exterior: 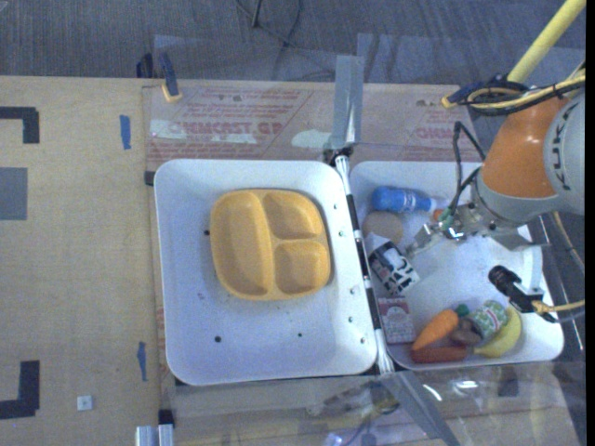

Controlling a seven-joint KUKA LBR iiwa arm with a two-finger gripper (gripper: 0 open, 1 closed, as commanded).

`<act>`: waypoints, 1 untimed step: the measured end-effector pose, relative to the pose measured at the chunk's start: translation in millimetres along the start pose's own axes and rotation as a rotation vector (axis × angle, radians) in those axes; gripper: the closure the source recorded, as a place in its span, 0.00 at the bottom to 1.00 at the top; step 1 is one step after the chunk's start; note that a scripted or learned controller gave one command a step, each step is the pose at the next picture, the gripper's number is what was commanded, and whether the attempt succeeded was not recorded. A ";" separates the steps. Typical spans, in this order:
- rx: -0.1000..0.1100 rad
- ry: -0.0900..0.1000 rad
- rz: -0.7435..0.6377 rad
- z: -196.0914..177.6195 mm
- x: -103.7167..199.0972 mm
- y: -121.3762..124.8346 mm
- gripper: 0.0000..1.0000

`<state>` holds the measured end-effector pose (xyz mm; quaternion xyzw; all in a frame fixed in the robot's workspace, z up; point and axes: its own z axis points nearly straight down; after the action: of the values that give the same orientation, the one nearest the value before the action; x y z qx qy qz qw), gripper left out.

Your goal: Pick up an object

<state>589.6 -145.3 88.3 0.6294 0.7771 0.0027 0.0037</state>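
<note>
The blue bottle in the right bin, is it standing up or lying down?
Lying down. The blue bottle rests on its side near the back of the right bin, its length running across the view with the white end pointing right.

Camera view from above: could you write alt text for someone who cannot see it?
A grey robot arm with an orange band reaches into the right white bin, its gripper above a blue bottle, orange carrot and yellow banana. The left white bin holds a yellow divided plate.

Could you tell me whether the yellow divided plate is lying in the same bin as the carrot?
No, the yellow divided plate lies in the left bin, while the carrot lies in the right bin.
</note>
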 end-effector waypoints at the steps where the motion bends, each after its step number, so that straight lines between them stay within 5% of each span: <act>1: -0.001 0.000 0.126 -0.2 -8.0 -29.9 0.00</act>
<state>561.9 -159.4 88.3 0.6772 0.7358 0.0033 0.0040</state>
